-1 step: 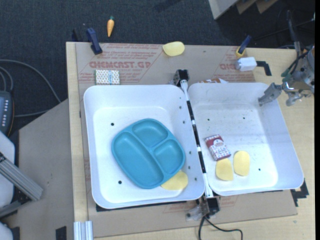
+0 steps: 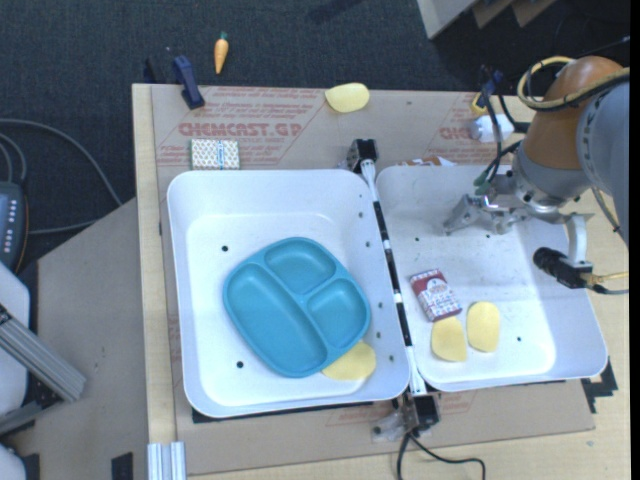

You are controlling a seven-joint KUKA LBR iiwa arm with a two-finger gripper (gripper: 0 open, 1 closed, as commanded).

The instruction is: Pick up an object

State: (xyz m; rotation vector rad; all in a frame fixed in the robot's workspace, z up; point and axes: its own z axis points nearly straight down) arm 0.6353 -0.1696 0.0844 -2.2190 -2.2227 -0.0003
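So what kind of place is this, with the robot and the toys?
Probably a robot test lab. A robot arm reaches over two white bins on a workbench, cables trail across the carpet, and the bins hold practice things like a blue divided plate.

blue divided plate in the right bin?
No, the blue divided plate lies in the left bin; the right bin holds a small red packet and two yellow pieces.

Fig.: KUKA arm (image 2: 585,128) enters from view's right, grey body w/ orange band at top, wrist angled down & to the left. Gripper (image 2: 480,213) sits low at the arm's left end, metallic fingers (image 2: 458,218) pointing left, nothing seen betw. them.
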